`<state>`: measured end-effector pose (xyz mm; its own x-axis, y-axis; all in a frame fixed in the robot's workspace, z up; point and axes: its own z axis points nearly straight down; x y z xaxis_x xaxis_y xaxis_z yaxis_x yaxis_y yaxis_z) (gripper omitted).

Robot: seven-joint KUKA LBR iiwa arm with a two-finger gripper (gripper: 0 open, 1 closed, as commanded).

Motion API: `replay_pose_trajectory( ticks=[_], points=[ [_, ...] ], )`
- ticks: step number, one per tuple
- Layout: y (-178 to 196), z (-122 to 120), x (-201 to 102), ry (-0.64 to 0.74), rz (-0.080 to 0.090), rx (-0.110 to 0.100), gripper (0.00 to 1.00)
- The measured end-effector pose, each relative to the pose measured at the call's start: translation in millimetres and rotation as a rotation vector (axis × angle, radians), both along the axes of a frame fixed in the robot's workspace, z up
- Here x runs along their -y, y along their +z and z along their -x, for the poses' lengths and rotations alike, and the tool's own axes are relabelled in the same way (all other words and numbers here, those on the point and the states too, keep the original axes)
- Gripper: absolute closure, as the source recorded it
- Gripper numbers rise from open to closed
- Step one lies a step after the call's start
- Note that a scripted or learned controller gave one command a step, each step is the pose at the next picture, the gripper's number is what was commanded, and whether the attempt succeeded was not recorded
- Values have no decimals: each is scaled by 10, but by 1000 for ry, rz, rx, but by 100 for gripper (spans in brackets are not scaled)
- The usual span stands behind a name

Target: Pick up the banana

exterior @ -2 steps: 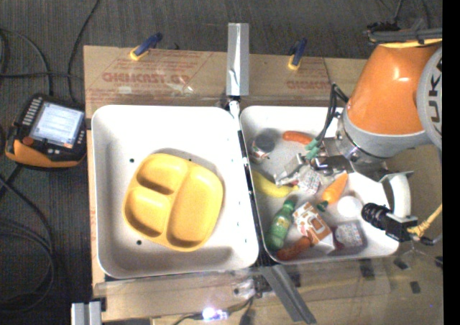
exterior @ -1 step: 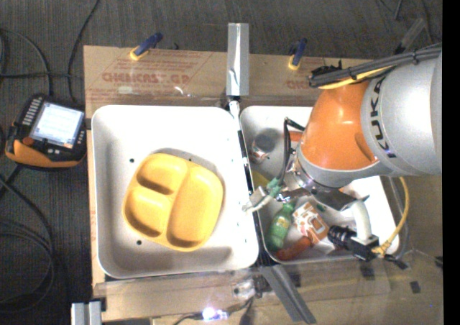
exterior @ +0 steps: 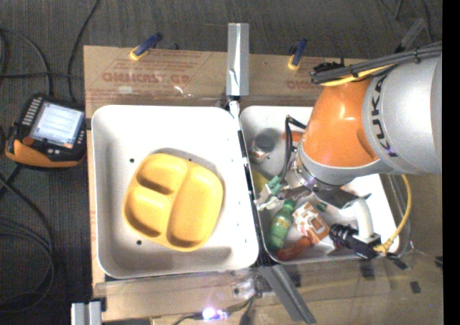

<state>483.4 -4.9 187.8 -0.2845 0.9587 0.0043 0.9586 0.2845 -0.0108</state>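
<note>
Banana hard to make out in the cluttered right bin (exterior: 274, 123), beneath the arm.

A thin yellow-green sliver (exterior: 254, 181) is seen against the right bin's left wall, just beside the divider between the bins. It is narrow, slightly curved and largely covered, so whether it is the banana cannot be told. The gripper (exterior: 282, 190) is lowered into the same bin near that sliver, under the orange band, and whether it is open or closed, or has hold of anything, cannot be told. Around it are seen a green bottle (exterior: 280, 221), an orange-and-white packet (exterior: 310, 221), a red item (exterior: 295, 250) and a silver cup (exterior: 262, 145). A yellow divided plate (exterior: 175, 201) is set in the left bin (exterior: 108, 172).
</note>
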Motion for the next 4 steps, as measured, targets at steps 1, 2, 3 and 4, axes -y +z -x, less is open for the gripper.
replay_pose_trajectory(
  ticks=[1,2,3,4],
  points=[
    [-70,-227,-113,-59,2,5,100],
    [-70,-227,-110,-59,2,5,0],
    [-62,-53,169,-6,3,7,0],
    [-62,-213,616,40,3,7,0]
  ],
)
